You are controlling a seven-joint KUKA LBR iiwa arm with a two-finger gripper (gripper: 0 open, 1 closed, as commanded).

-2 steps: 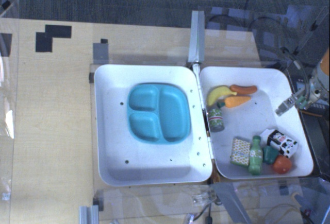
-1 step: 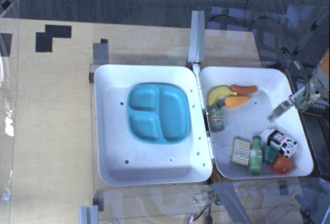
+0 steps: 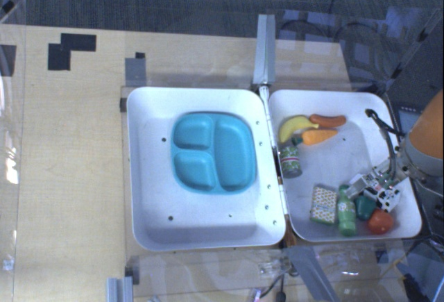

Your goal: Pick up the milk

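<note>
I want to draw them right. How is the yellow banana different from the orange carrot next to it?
The banana is yellow, while the carrot is orange. The banana is curved and plump; the carrot is straighter and tapers to a thin end. The banana lies nearer the wall between the bins, and the carrot points out toward the middle of the right bin. Both are toy-like foods lying flat and touching each other in that same bin.
</note>
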